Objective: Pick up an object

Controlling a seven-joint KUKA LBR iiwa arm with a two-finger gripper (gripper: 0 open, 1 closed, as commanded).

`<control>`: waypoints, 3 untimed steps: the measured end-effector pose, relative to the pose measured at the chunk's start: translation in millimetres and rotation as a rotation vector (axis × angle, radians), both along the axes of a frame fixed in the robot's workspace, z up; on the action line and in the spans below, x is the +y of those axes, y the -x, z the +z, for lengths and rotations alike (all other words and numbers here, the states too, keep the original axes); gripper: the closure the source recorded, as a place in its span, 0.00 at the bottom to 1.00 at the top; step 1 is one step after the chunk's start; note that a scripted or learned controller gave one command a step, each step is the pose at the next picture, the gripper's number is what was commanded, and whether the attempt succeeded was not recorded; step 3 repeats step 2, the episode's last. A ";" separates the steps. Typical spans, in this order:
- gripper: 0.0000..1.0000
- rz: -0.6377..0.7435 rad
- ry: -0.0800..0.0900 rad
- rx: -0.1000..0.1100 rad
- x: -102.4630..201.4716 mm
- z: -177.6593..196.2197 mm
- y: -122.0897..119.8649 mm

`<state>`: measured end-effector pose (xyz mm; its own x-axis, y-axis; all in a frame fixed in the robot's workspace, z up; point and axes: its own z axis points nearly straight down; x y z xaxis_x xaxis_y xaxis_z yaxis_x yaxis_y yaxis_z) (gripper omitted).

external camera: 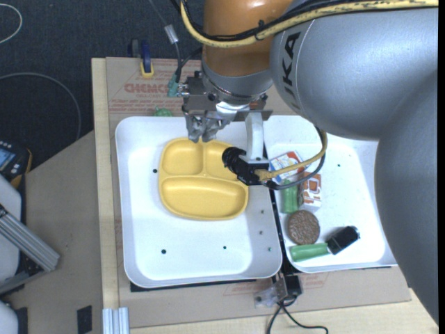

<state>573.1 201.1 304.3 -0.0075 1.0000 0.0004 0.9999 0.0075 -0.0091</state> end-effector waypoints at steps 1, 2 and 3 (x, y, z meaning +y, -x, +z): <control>1.00 -0.013 0.002 -0.002 -67.6 3.2 67.5; 1.00 -0.015 -0.001 -0.019 -130.2 85.4 93.9; 1.00 -0.015 -0.001 -0.019 -130.2 85.4 93.9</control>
